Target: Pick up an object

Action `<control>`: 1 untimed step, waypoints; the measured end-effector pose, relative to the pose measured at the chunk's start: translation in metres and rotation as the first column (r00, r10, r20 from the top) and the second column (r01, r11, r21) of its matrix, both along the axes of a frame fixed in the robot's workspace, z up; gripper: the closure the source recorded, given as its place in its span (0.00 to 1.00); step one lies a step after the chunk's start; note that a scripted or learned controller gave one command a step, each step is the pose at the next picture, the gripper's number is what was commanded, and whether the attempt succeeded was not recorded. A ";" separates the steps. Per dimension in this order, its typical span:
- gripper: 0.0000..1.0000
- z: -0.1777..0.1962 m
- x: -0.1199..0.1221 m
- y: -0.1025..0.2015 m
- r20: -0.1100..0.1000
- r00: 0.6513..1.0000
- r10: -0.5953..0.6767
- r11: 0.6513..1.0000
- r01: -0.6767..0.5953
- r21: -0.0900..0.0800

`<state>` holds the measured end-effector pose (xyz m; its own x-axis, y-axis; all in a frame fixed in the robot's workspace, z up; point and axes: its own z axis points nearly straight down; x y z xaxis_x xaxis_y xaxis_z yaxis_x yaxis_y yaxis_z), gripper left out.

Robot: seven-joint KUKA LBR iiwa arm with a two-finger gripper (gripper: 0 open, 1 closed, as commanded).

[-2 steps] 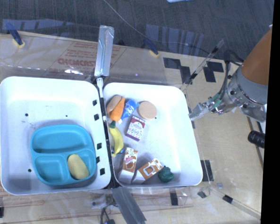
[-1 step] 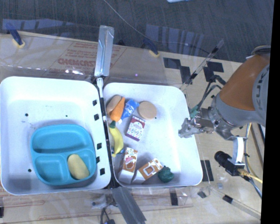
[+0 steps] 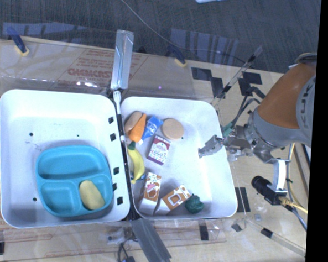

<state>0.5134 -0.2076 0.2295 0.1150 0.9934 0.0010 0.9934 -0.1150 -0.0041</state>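
Two white bins (image 3: 8, 146), one blue tray (image 3: 67, 174), three small cartons (image 3: 159, 151).

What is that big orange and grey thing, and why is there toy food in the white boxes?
That is a robot arm, seen by a camera looking down from above. It reaches in from the right, and its gripper hangs over the right edge of the right bin. Nothing is between its fingers.

That bin holds toy food: a carrot, a banana, a round cookie, small cartons and something green. The left bin holds a blue divided plate with a yellow potato on it. The robot's job is picking something up.
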 end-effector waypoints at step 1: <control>0.00 -0.064 0.058 0.006 -0.003 0.996 -0.088 0.996 0.088 -0.001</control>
